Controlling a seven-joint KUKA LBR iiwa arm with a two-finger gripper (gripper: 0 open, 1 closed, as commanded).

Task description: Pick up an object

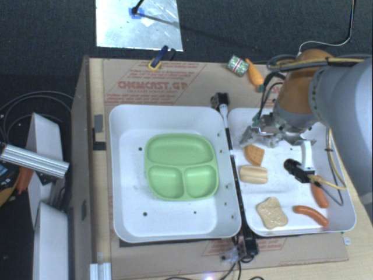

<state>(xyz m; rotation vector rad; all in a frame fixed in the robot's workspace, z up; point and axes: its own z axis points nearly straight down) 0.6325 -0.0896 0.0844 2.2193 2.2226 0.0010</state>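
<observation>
My gripper (254, 135) is low over the upper left part of the right bin (344, 212), just above a small orange-brown bread piece (253, 154). Nothing shows between its jaws. Below the bread lies a pale bun (253, 174). Further toward the front are a beige lumpy cookie-like piece (272, 212), a red-orange sausage (310, 214) and a small orange carrot (320, 196). The grey arm with its orange band (297, 92) comes in from the right and hides the bin's upper right part.
The left bin (125, 156) holds a green divided plate (181, 167). On the cardboard behind the bins lie a green can (238, 65), an orange carrot (254, 73) and a blue-yellow clip (158, 59). A metal rail (232, 156) runs between the bins.
</observation>
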